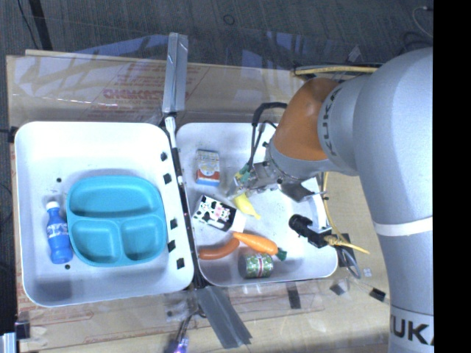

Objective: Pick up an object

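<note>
Over right bin (221, 134), arm bent down w/ hand (249, 180) by yellow banana (246, 205); grip state can't tell.

Bench (88, 79): wood-look top with two white bins directly on it. Right bin (309, 269) sits under the gripper (249, 181); left bin (29, 197) lies well off to the gripper's left. The bins are side by side, touching along a metal divider strip (175, 65).
</note>
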`<state>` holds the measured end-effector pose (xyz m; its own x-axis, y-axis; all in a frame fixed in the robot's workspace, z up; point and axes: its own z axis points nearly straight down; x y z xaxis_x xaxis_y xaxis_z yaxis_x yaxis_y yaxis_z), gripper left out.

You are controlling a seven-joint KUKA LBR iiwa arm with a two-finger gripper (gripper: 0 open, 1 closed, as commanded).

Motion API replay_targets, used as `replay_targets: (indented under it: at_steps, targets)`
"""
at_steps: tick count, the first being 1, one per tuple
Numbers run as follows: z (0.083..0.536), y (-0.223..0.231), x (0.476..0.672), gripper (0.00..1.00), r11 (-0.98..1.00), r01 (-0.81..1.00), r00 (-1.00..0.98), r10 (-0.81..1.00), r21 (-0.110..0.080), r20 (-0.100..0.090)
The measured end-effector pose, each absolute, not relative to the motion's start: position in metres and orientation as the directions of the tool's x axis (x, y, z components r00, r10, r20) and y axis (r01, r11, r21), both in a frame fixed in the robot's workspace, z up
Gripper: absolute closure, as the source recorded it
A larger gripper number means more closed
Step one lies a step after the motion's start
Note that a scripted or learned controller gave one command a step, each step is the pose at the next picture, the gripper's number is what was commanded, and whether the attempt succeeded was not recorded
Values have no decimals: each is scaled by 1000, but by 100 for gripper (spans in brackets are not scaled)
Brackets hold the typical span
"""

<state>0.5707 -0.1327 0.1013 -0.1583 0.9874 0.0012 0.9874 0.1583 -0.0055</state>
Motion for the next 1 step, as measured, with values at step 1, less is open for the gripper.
replay_targets:
  at_steps: [1]
  targets:
    - [203, -182, 549, 100, 145, 989, -145, 989, 0, 0]
